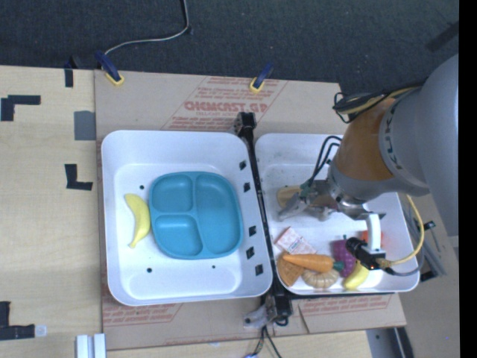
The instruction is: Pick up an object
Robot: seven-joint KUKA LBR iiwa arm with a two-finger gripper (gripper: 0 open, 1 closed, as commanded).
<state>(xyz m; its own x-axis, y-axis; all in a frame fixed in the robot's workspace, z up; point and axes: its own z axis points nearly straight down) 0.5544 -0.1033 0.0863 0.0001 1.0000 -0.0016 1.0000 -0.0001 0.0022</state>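
My gripper [292, 203] is low in the right bin [387, 286], near its left wall, and it stands open. A small tan object [288, 195] lies on the bin floor by the upper finger, and I cannot tell whether they touch. Nearer the front edge of that bin lie a pink-and-white packet [293, 240], an orange carrot [307, 261], a tan bread-like piece [319, 278], purple grapes [343, 253] and a small yellow banana [356, 276]. A red-and-white item [372, 234] sits under the wrist.
The left bin [119, 162] holds a blue divided plate [196, 215] with a yellow banana [138, 218] beside it on the left. A black divider [253, 192] runs between the bins. Cables [414, 237] hang off the arm at the right.
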